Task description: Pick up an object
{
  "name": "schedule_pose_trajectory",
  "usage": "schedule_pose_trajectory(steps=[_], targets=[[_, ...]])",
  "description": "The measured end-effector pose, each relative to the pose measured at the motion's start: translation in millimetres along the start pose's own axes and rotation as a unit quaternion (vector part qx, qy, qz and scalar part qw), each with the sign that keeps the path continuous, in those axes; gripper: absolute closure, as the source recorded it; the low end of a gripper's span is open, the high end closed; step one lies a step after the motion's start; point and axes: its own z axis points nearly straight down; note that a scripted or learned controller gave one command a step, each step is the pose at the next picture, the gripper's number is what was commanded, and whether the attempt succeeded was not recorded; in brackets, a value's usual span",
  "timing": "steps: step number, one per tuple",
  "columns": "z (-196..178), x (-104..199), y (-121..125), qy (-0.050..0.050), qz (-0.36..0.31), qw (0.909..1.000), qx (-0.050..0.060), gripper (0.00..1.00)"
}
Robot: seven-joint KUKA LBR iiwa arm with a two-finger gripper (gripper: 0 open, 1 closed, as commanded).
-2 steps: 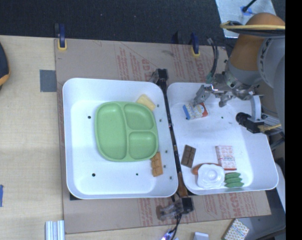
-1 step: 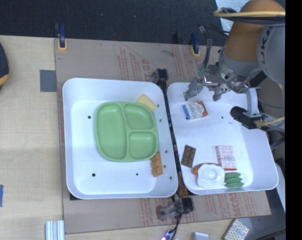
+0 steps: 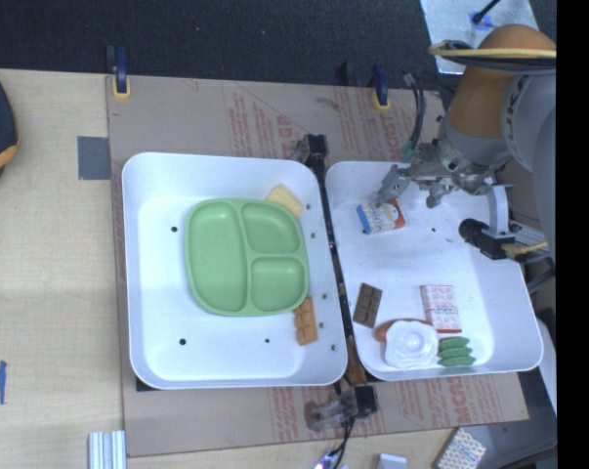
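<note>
Gripper (image 3: 403, 191) sits low over the far end of the right bin (image 3: 514, 291), fingers spread, and I see a small blue, white and red packet (image 3: 381, 216) right at the fingertips. I can't tell if the packet is actually between the fingers or just lying on the bin floor beside them, so I'm not calling it a grasp. Arm (image 3: 489, 96) comes in from the right, orange band above the wrist.

Using the right bin as reference: the packet is in its far-left part. At its near edge I see a white round lid-like piece (image 3: 411, 344), with something orange tucked at its left side, too hidden to identify. Green pea pod toy (image 3: 456, 351) is just right of the white piece, touching or nearly so. Red-and-white wrapper (image 3: 440, 307) lies just beyond those two. Brown chocolate-bar piece (image 3: 367, 305) is near the bin's left wall.

Left of the right bin, touching along the shared edge, is the left bin (image 3: 157, 350). It holds a green divided plate (image 3: 246, 256), a pale yellow block (image 3: 285, 199) at the plate's far corner, and a small tan waffle-like piece (image 3: 306, 322) at its near-right corner.
</note>
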Motion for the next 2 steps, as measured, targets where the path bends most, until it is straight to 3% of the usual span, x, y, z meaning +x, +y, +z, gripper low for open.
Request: schedule_pose_trajectory(steps=[1,2], targets=[[-64,70,-27,0.003,-0.004,1.0,-0.002,0.0],[43,-3,1,0.002,0.002,1.0,-0.002,0.0]])
